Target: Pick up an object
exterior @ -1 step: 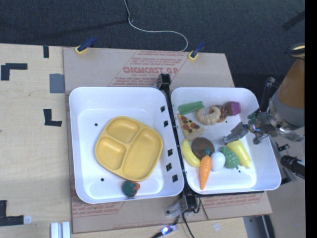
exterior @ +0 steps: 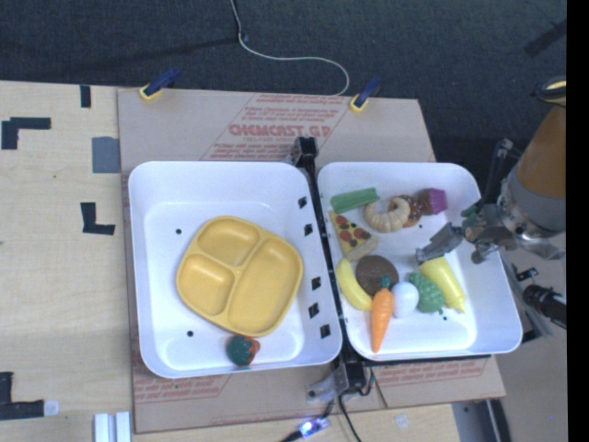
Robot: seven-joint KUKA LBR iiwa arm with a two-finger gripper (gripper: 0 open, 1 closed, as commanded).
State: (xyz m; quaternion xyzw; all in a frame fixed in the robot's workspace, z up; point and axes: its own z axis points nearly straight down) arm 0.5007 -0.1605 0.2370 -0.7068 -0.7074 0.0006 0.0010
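Note:
The right bin (exterior: 488,330) holds several toy foods: a green bar (exterior: 354,198), a beige ring pastry (exterior: 388,214), a purple piece (exterior: 431,200), a pizza slice (exterior: 352,235), a brown round cookie (exterior: 375,272), a banana (exterior: 352,285), a carrot (exterior: 381,316), a white egg (exterior: 403,302), a green vegetable (exterior: 426,295) and a yellow corn cob (exterior: 444,282). My gripper (exterior: 460,244) hangs over the bin's right side, just above the corn cob. It is open, with nothing between its fingers.
The left bin (exterior: 152,201) holds a yellow divided plate (exterior: 239,274) and a small red and green fruit (exterior: 242,349) near its front wall. A black divider clip (exterior: 305,150) sits where the bins meet. A white cable (exterior: 276,53) runs behind the bins.

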